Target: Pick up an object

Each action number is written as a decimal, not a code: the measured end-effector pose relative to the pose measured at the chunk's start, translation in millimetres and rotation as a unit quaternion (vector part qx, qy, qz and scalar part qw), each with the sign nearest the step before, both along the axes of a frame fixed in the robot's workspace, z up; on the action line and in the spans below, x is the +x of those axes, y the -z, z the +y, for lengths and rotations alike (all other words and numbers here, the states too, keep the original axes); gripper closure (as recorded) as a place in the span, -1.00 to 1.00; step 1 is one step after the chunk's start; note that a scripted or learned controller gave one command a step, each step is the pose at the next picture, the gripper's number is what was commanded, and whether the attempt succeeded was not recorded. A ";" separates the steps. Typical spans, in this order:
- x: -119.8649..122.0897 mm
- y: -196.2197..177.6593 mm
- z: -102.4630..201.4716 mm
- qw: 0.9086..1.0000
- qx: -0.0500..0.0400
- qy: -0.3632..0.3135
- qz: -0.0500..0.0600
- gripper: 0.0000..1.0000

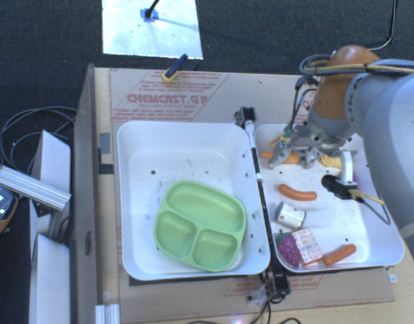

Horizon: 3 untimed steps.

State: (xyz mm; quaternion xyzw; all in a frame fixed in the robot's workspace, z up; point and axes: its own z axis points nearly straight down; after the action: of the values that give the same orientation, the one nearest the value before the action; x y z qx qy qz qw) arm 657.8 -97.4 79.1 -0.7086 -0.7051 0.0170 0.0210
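Note:
My gripper is low over the back of the right bin, its fingers spread open. An orange carrot-like piece lies just left of them, and a yellow corn piece lies just right. Whether the fingers touch either, I cannot tell. In front of the gripper a red-orange sausage lies mid-bin. Closer to the front are a small white can, a purple grape bunch, a pink box and a second sausage.
The left bin holds a green divided plate. A black bar runs along the wall between the two bins. The grey arm covers the right bin's far right side.

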 end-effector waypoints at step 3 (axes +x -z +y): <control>0.1 -0.1 -0.3 1.000 -0.002 0.001 -0.002 -1.00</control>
State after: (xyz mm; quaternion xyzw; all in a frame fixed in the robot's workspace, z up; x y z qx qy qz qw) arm 657.9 -97.8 79.2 -0.7095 -0.7043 0.0176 0.0183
